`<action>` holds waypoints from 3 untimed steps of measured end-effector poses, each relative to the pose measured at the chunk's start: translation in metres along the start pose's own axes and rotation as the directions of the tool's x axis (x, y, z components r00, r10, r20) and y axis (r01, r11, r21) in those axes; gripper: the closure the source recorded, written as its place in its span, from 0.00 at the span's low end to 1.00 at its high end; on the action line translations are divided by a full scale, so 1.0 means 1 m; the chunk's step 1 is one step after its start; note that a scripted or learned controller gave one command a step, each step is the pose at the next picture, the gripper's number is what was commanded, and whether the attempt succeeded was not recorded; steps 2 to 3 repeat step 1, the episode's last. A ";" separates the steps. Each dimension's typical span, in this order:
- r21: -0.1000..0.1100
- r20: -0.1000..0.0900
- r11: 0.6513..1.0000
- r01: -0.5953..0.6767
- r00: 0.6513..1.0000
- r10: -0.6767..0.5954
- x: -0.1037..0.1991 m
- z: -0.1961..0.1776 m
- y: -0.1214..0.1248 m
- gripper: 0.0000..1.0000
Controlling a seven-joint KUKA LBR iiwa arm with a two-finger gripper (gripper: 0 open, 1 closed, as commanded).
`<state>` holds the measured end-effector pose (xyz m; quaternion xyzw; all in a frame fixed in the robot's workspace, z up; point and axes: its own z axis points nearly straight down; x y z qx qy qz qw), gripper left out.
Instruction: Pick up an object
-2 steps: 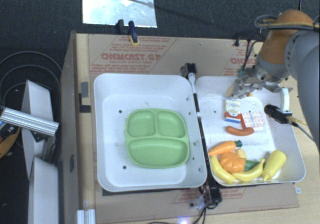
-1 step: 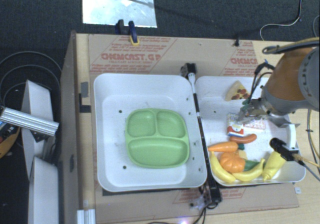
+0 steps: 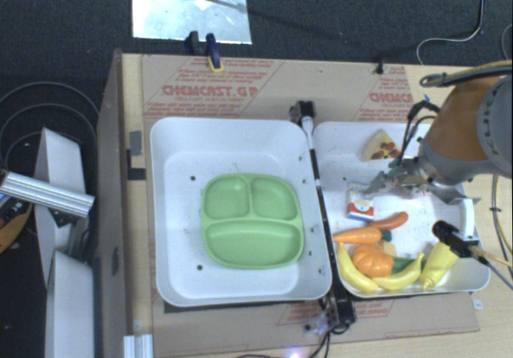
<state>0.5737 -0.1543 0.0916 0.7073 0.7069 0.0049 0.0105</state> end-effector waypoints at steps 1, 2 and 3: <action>0.001 -0.002 1.000 0.001 1.000 -0.001 0.001 -0.010 0.000 1.00; 0.001 -0.002 1.000 0.001 1.000 -0.001 0.001 -0.010 0.000 1.00; 0.001 -0.002 1.000 0.001 1.000 -0.001 0.001 -0.010 0.000 1.00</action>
